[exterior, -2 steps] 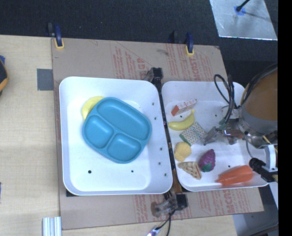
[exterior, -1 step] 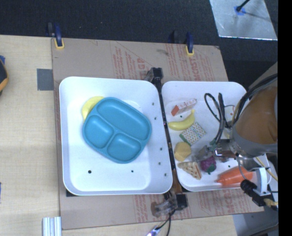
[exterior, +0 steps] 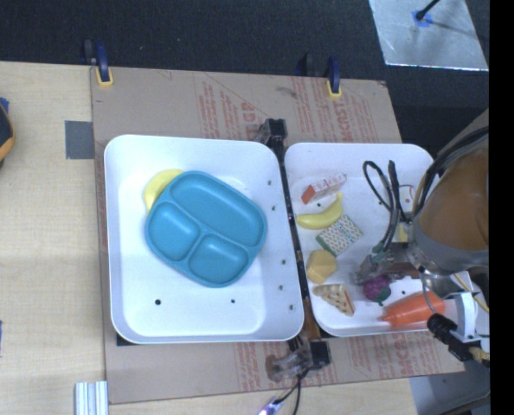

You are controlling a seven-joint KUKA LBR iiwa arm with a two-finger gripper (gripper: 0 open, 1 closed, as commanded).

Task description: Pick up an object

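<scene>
Orange carrot (exterior: 410, 310) at 5 o'clock in right bin (exterior: 302, 158), purple toy (exterior: 376, 288) just beside it. Gripper (exterior: 385, 260) low over them, finger state hidden, cannot tell. Sandwich wedge (exterior: 335, 297) at 7 o'clock, banana (exterior: 319, 218) toward centre. Blue divided plate (exterior: 207, 227) fills left bin (exterior: 118, 232), yellow piece (exterior: 159, 184) at its 10 o'clock.

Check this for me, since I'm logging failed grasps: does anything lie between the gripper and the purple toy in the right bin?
Nothing visible does. The gripper sits low in the right bin, right above the purple toy. The orange carrot and the sandwich wedge flank it closely on either side.
</scene>
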